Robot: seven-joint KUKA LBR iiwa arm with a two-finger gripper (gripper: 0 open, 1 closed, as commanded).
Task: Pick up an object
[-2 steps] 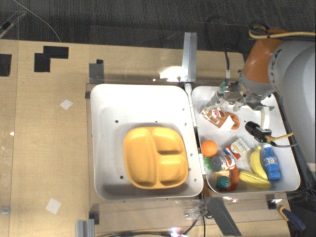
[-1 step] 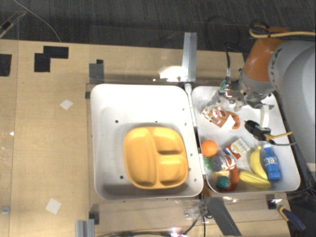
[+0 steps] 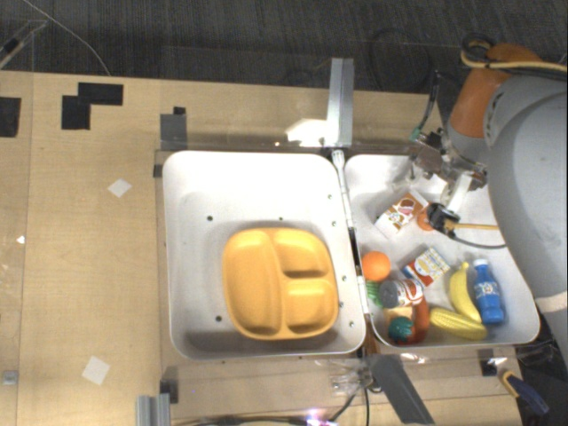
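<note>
Across the surface [image 3: 89,238] nothing is lifted yet: our gripper [image 3: 441,185], its jaws' state unclear, hovers just above the small carton [image 3: 398,214].

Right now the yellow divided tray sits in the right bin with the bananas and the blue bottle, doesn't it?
Not quite. The camera view shows the yellow divided tray alone in the left bin. The bananas and blue bottle lie in the right bin.
</note>
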